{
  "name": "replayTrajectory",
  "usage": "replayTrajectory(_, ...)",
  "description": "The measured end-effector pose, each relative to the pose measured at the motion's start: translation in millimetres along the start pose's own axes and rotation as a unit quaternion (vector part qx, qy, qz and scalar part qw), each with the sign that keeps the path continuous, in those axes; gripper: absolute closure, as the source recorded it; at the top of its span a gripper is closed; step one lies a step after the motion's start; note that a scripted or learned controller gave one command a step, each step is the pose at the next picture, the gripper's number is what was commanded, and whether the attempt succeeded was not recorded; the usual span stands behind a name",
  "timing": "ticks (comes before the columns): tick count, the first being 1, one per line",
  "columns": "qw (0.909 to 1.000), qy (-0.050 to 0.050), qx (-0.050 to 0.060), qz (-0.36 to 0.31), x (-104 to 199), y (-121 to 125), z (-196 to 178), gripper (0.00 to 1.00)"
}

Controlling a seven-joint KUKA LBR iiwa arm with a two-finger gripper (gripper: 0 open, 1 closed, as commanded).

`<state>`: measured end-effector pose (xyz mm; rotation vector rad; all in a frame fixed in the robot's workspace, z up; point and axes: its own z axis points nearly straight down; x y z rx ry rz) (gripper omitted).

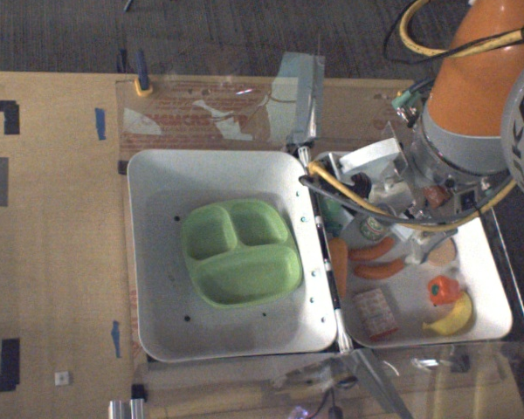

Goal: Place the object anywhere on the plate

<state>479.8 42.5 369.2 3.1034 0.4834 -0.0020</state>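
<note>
A green divided plate (pixel 240 253) lies in the middle of the left white bin (pixel 148 199). My gripper (pixel 409 234) hangs low over the back of the right bin (pixel 498 308), under the grey wrist and its cables. Right below it lie two reddish sausages (pixel 377 260), and an orange carrot (pixel 335 267) lies beside them along the bin's left wall. A round green-and-white item (pixel 371 228) sits partly hidden under the gripper body. I see nothing clearly held.
The right bin also holds a clear wrapped packet (pixel 375 312), a red-orange pepper (pixel 443 289), a yellow banana (pixel 450 318) and a brown round piece (pixel 442 251). A raised rim with screws divides the two bins. A cardboard sheet with tape marks lies left of the bins.
</note>
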Motion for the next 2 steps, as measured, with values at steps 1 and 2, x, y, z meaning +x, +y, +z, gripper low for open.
replayTrajectory(1,0.9985,-0.002,0.001,0.054,-11.6,34.2,42.0,0.00)
replayTrajectory(2,0.9985,-0.002,0.002,0.054,-24.1,72.7,91.3,0.00)
